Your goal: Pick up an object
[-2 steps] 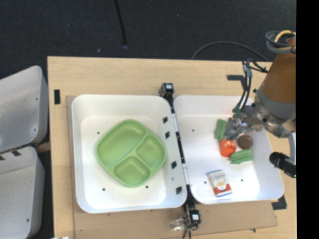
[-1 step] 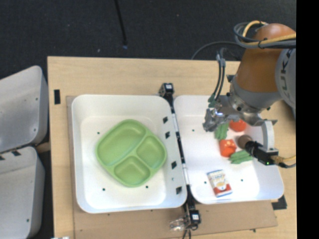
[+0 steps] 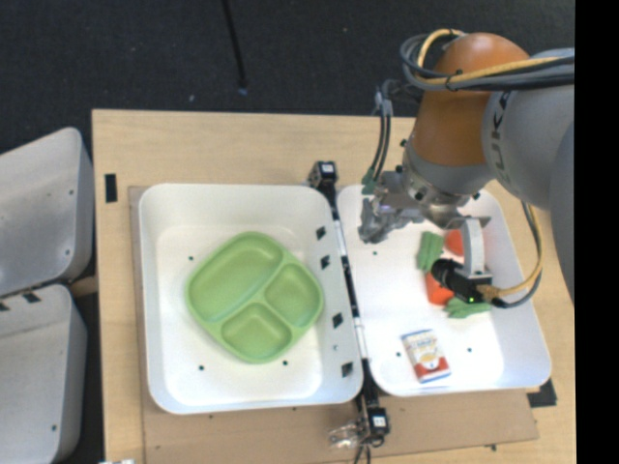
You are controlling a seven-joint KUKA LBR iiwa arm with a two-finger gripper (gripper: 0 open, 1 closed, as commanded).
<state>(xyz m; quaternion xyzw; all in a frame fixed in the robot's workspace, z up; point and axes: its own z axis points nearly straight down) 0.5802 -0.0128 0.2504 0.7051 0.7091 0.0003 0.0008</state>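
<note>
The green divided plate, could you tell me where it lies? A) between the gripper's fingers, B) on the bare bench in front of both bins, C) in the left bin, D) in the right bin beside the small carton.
C: the green divided plate lies flat in the left bin, while the small carton sits in the right bin under the arm.

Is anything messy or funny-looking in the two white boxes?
Nothing looks spilled or broken. The green divided plate lies flat in the left bin, turned at a slant to the bin's sides. In the right bin, a small carton lies flat, and some green and orange things huddle together under the arm.
</note>
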